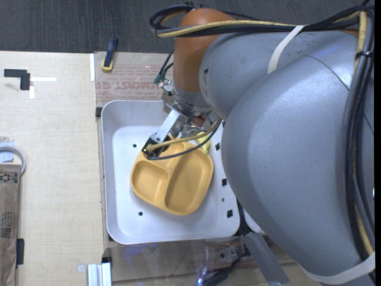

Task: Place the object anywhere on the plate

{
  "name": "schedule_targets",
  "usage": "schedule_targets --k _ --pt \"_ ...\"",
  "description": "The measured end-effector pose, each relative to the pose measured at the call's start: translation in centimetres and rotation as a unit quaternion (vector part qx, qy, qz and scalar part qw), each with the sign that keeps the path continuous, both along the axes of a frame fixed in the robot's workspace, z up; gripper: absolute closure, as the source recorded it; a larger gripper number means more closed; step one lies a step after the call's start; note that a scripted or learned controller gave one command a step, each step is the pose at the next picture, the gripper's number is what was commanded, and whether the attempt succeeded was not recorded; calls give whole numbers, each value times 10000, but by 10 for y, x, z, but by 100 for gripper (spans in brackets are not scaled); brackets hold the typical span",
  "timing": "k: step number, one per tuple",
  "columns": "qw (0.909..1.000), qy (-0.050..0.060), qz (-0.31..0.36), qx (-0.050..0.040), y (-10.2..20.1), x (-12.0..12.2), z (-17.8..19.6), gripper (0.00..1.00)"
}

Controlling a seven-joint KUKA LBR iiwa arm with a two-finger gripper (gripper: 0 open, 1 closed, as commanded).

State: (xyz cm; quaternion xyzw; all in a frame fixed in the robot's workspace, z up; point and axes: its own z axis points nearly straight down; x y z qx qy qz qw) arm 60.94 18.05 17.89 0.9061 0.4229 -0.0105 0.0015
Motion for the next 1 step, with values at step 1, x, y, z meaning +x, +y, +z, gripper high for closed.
schedule_targets --k 1 --pt "10000 3 -3 0 0 0 0 0"
